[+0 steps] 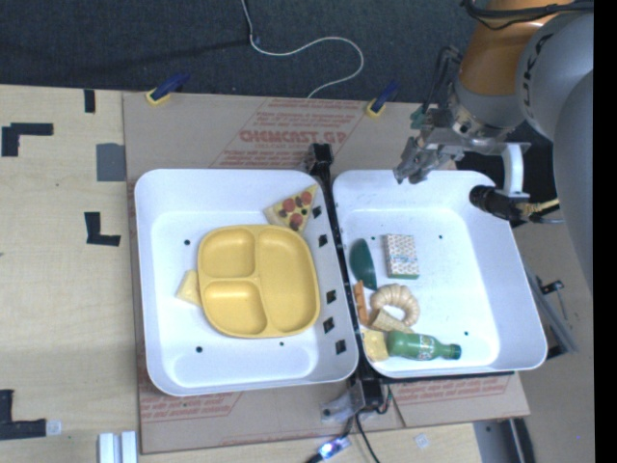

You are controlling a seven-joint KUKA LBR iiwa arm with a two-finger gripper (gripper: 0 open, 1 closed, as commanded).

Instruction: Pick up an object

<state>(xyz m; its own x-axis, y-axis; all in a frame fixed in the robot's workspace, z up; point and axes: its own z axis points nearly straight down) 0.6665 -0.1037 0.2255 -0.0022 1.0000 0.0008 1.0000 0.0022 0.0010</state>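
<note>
1. The gripper hangs over the far rim of the right bin, its fingers parted and grasping nothing.
2. The green bottle lies near the bin's near edge, just beside the croissant.
3. The left bin holds 1 yellow tray.

A white cable loops over dark cloth behind the cardboard sheet, clipped by blue clamps.

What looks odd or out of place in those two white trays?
The yellow plate in the left tray lies on a yellow wedge, hiding most of it. The green bottle in the right tray lies on its side. Nothing looks spilled or broken.
</note>
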